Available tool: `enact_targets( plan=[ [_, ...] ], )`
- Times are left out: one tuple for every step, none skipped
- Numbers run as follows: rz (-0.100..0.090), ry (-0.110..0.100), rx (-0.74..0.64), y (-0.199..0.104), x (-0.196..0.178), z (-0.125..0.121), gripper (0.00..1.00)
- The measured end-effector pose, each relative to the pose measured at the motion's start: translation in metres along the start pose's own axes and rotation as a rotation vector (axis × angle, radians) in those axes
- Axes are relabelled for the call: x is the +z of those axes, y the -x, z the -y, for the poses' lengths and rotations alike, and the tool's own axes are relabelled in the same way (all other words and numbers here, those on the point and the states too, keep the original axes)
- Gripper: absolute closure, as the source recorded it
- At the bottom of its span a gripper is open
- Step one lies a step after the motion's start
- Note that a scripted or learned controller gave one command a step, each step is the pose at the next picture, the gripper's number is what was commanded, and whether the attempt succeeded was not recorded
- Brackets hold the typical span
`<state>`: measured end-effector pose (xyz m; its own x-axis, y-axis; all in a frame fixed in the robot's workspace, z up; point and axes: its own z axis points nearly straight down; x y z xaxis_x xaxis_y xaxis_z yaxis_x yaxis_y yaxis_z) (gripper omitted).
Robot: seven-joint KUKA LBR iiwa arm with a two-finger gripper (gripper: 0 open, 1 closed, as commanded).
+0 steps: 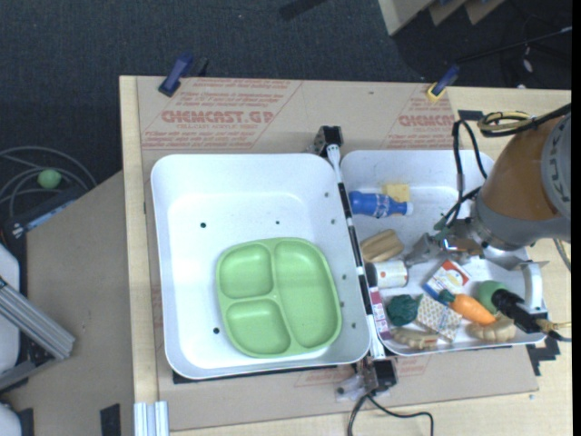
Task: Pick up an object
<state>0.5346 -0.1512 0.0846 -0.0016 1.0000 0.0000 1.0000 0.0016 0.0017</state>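
Reaching in from your right, the arm [531, 184] hangs its claw [442, 243] low over the right bin [427, 163], among a blue bottle [379, 204], a toy carrot [474, 308] and small packets; you cannot tell its grip; the left bin [182, 198] holds a green divided plate [276, 295].

Pale green tray [275, 295] in white bin [182, 198]; blue bottle [374, 204]; orange carrot [472, 308].
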Motion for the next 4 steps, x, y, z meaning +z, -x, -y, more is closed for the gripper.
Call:
enact_targets(
  plan=[
    [0.002, 0.003, 0.0, 0.001, -0.01, 0.0, 1.0],
    [0.002, 0.002, 0.001, 0.029, -0.114, -0.029, 1.0],
    [0.001, -0.001, 0.001, 0.029, -0.112, -0.028, 0.0],
    [-0.001, -0.004, 0.002, 0.018, -0.044, 0.017, 0.0]
  ],
)
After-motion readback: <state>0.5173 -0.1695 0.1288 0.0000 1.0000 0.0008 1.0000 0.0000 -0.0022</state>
